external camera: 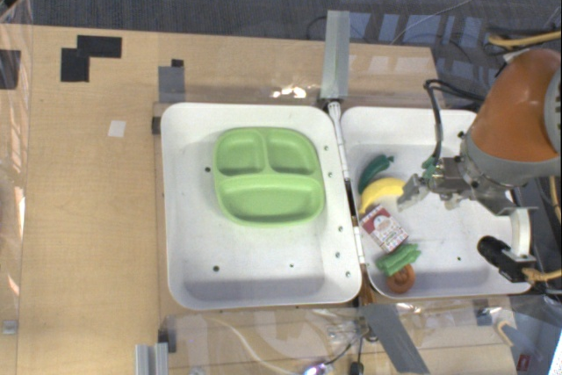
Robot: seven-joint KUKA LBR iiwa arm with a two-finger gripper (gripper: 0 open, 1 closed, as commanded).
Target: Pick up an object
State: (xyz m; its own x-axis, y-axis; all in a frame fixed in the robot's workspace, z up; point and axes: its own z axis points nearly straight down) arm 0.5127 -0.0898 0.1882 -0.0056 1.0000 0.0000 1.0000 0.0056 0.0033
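In right bin (457, 281): banana (383, 190) just left of hand (413, 191); grip unclear.

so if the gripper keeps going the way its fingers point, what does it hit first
The gripper points toward the view's left, at the cluster in the right bin. Going straight on, it would most likely meet the yellow banana-like toy first, with the green piece just above it. Its height over them is unclear from this slanted view.

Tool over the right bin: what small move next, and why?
Probably ease the tool slightly left and down onto the yellow banana. It hovers just right of the banana, holding nothing I can see, and the banana lies on top beside the red-and-white packet.
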